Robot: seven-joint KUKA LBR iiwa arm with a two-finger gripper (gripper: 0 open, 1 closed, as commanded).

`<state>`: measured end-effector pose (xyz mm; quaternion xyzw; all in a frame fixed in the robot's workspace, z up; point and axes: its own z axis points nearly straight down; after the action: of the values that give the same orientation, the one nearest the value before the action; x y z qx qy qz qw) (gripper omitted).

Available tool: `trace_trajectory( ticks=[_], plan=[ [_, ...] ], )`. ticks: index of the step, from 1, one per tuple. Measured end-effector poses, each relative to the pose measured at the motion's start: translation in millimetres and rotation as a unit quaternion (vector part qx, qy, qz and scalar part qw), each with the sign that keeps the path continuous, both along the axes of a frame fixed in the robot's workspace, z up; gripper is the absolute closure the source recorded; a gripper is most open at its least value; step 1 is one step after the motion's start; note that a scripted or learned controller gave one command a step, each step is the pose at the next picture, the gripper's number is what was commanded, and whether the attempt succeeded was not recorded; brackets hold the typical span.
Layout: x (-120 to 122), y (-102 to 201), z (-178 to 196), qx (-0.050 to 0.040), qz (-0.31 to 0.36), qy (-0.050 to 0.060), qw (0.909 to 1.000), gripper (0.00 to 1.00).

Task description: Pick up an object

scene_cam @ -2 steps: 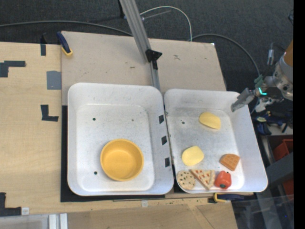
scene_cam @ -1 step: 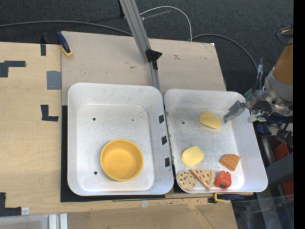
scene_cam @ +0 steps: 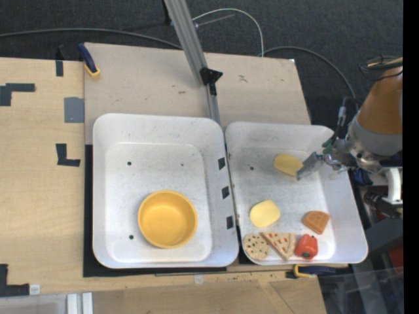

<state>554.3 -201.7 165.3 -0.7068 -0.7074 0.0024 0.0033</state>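
Two white bins sit on the desk; no writing is legible. At the gripper (scene_cam: 306,167), whose opening I cannot tell, a pale yellow piece (scene_cam: 287,164) lies touching its tip. Below it are a yellow block (scene_cam: 264,213), waffle (scene_cam: 316,222) and red pepper (scene_cam: 306,246); far left, a yellow bowl (scene_cam: 167,218).

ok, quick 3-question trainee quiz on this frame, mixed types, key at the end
1. True or false: the yellow bowl sits in the same bin as the red pepper.
2. Which item lies nearest the gripper? A) the cookie B) the yellow oblong piece C) the toast slice
3. Fill in: the sandwich wedge lies between the cookie and the ____.

Key: 1 false, the bowl is in the left bin and the pepper in the right bin. 2 B. 3 red pepper.
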Motion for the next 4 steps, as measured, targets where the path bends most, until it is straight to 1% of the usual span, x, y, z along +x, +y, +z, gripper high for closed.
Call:
trace_trajectory(
  ticks=[1, 2, 3, 4],
  plan=[
    [-12, 1, -55, 0.0001, 0.000, 0.000, 1.0000, 0.00],
    [-10, 1, -42, -0.0003, 0.001, -0.003, 1.0000, 1.00],
    [-3, -3, 19, -0.0018, 0.000, -0.007, 1.0000, 1.00],
    [-2, -2, 59, -0.0014, 0.000, -0.006, 1.0000, 1.00]
  ],
)
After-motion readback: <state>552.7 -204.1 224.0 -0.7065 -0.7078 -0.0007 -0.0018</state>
